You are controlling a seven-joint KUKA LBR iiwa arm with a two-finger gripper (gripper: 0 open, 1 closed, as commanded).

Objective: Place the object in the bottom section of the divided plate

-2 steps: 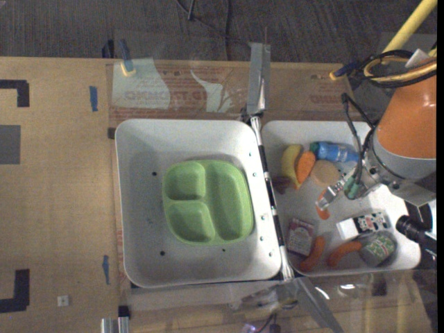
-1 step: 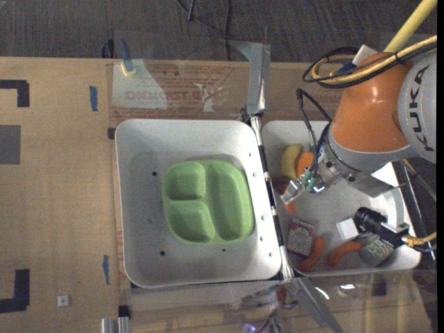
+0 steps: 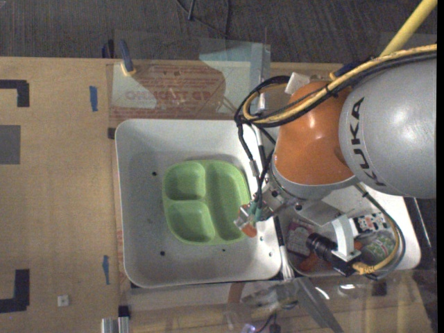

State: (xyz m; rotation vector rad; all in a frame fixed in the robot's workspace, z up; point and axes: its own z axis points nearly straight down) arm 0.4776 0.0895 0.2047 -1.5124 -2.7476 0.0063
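A light green divided plate [image 3: 205,202] with three sections lies in the left white bin [image 3: 139,186]. My gripper [image 3: 249,220] reaches down from the grey and orange arm [image 3: 312,144] and hangs at the plate's right edge, near its lower right corner. It is shut on a small orange object [image 3: 250,232], which pokes out just below the tips, over the plate's rim. The arm hides the bin's right wall and part of the plate's edge.
The right bin [image 3: 409,248] lies under the arm and holds several small items, among them a dark packet [image 3: 300,240] and a round greenish thing [image 3: 378,245]. A clear plastic sheet and a cardboard piece [image 3: 166,92] lie behind the left bin. Cables [image 3: 250,144] hang by the wrist.
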